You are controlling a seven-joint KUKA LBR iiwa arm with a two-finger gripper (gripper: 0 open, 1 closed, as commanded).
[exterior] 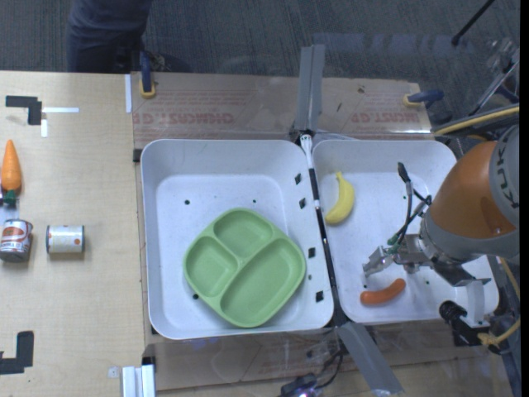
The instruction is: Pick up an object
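below, two shallow white bins are seen side by side on the tabletop (74, 304), meeting at a central divider. the left bin (165, 222) carries a green divided plate (245, 267), set towards its near right corner; bare white floor is left along its far and left walls. in the right bin (372, 164) a yellow banana (340, 198) is laid near the divider, in the far left part, and an orange-red sausage-shaped object (383, 293) is laid close to the near wall. the two are well apart, with open floor between them.

the arm (475, 201) is brought in from the right, over the right edge of that bin. the end effector (382, 263) is held low, just beyond the sausage-shaped object, near it; contact cannot be judged. whether its fingers are spread or closed cannot be told, and nothing is seen gripped between them.

on the wooden tabletop to the left, well clear of the bins, a carrot (10, 168) and two small cans (64, 241) are placed near the left edge.
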